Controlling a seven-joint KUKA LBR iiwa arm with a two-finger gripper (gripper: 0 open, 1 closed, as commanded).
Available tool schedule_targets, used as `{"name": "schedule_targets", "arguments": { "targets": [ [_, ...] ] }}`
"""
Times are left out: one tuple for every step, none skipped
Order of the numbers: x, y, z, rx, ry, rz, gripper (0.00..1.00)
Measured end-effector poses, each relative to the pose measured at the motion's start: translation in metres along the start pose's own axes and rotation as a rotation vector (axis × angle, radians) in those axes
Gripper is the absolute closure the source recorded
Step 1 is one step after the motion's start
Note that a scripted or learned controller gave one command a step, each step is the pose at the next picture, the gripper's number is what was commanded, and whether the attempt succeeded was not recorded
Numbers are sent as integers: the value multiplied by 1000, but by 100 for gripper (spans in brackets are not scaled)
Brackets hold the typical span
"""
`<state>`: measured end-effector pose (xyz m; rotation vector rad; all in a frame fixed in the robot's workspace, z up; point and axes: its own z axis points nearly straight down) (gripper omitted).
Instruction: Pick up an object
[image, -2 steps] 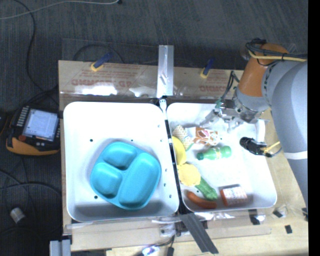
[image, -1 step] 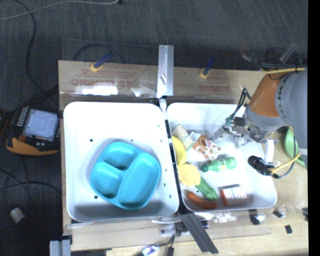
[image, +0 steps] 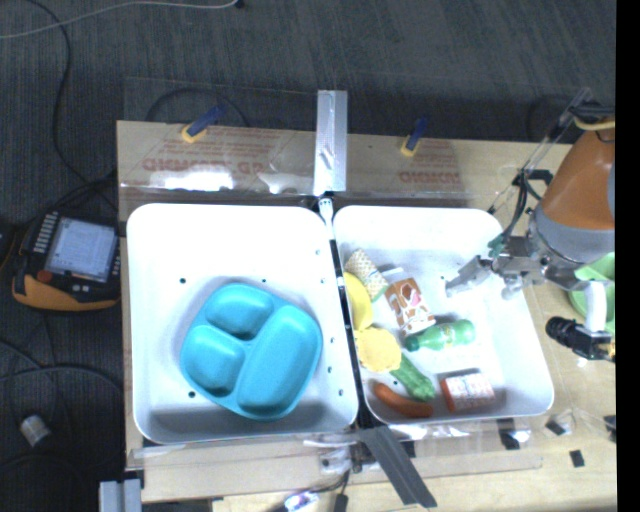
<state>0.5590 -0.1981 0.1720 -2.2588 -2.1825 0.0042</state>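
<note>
The right bin (image: 520, 330) holds several toy foods. A brown-and-white carton (image: 408, 305) lies in the middle, with a green bottle (image: 441, 335) just right of it. Yellow pieces (image: 377, 350) sit by the divider, beside a patterned cone (image: 362, 266). A green vegetable (image: 412, 380), a red sausage (image: 400, 400) and a red box (image: 468, 390) lie along the front. My gripper (image: 472, 275) hangs over the bin's right side, above and to the right of the carton, touching none of the items.
A blue divided plate (image: 252, 347) lies in the left bin (image: 160, 260). The arm's orange band (image: 585, 185) stands past the right bin's edge. Green and black items (image: 590, 300) sit on the bench at the far right. A handheld pendant (image: 70, 260) lies left of the bench.
</note>
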Motion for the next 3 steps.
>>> {"name": "schedule_targets", "arguments": {
  "targets": [
    [49,25,51,-41,-4,128,0],
    [116,-20,-11,1,2,49,0],
    [99,-7,79,0,2,61,0]
  ]
}}
